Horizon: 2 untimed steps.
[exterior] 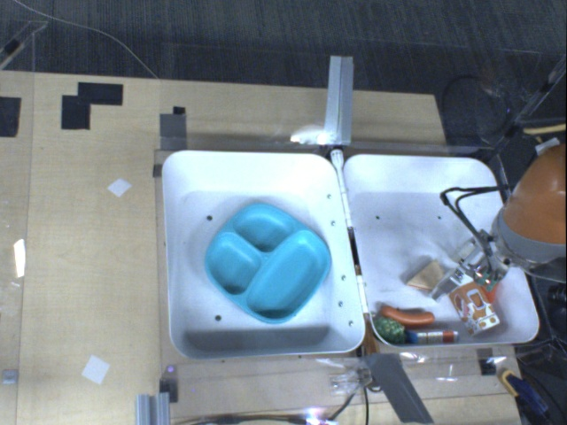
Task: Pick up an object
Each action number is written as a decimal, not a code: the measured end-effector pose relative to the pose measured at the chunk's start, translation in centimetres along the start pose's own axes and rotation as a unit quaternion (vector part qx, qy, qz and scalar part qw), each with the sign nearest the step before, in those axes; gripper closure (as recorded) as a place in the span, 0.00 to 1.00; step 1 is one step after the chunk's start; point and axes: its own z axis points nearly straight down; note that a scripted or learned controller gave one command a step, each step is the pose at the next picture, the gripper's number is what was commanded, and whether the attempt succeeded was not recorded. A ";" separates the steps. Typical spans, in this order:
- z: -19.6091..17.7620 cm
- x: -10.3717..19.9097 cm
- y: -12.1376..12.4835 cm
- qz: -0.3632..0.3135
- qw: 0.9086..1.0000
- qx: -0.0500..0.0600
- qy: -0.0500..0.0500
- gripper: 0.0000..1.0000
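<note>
My gripper (469,271) hangs low over the right part of the right bin (399,193). It sits between a tan wedge-shaped piece (426,275) on its left and an orange-and-white carton (476,308) just below it. Whether it touches either one I cannot tell. Along the bin's front wall lie an orange-red sausage shape (407,315), a green round item (388,328) and a red-and-blue marker (433,336). The arm, with its orange band (540,197), comes in from the right edge.
The left bin (186,184) holds a blue divided plate (267,260) at its middle. A metal post (340,100) stands at the back between the bins. Black cables (465,211) loop over the right bin's back right part.
</note>
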 end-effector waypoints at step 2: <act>-1.9 2.4 -0.4 0.133 0.991 0.001 0.002 1.00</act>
